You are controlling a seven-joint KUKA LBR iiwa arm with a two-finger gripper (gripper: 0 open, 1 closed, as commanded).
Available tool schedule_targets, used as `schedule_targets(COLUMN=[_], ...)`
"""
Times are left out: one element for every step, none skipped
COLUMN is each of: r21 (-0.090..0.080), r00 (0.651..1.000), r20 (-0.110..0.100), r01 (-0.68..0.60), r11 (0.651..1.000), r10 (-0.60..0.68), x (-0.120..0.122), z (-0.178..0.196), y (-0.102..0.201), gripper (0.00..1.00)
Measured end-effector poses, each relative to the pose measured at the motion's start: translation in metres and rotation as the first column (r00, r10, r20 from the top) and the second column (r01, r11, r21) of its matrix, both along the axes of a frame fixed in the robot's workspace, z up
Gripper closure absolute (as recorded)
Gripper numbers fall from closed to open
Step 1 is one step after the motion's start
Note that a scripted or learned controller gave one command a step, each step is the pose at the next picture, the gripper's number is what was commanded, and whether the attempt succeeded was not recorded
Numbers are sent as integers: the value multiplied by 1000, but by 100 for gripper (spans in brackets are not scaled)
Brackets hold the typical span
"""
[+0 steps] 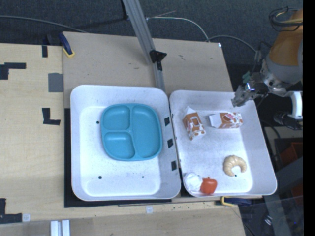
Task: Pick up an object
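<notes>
The right bin (256,132) holds several small items. An orange-and-white carton (194,125) stands near its left wall, and a second carton (225,120) lies on its side to the right of it. A tan croissant (235,164) rests lower right. A red tomato-like piece (209,185) and a white lump (193,181) sit at the front left corner. My gripper (239,97) hangs over the bin's upper right rim, above and right of the lying carton, with nothing seen in it.
The left bin (83,171) carries a blue divided plate (131,132). A grey metal pole (140,23) slants across the bench toward the gap between the bins. Cables trail over the dark floor behind.
</notes>
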State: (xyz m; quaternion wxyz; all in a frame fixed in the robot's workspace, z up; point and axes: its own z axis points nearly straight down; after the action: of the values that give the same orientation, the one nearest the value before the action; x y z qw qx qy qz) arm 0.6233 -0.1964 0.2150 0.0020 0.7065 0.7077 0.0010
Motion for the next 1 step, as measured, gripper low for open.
schedule_targets(r21=[0], r00=[1000], r20=[0], r01=[0], r11=[1000], r10=[0], x=[1], z=[50], y=[0], gripper=[100])
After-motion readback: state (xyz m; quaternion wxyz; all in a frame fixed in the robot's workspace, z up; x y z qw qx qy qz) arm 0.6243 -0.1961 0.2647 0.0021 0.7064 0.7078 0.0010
